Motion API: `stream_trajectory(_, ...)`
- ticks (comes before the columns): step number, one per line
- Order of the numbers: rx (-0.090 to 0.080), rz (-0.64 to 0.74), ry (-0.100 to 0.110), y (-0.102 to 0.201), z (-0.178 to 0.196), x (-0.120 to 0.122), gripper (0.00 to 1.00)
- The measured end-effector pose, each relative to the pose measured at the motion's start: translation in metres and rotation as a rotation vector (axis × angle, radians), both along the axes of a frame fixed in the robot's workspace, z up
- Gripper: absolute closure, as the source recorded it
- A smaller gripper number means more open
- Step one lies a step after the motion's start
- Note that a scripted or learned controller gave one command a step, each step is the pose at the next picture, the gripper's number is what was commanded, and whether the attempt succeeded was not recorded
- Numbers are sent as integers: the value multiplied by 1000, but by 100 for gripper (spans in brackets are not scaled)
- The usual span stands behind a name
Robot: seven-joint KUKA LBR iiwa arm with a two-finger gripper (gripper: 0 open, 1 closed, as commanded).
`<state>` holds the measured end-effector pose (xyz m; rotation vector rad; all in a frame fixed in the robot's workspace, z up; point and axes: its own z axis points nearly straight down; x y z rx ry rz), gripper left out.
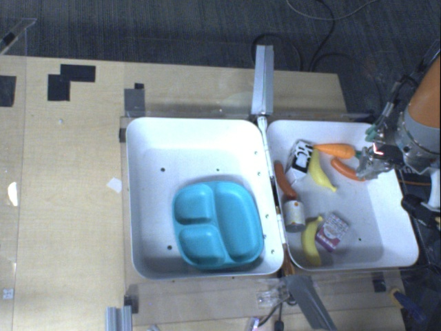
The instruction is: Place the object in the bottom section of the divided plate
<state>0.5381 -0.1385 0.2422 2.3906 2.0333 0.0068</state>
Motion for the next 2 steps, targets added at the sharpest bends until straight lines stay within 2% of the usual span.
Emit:
stream_trajectory(1,0,60,3,56,-94,-51,100)
stream_trajectory(2,0,-15,-16,9,-149,-36,100)
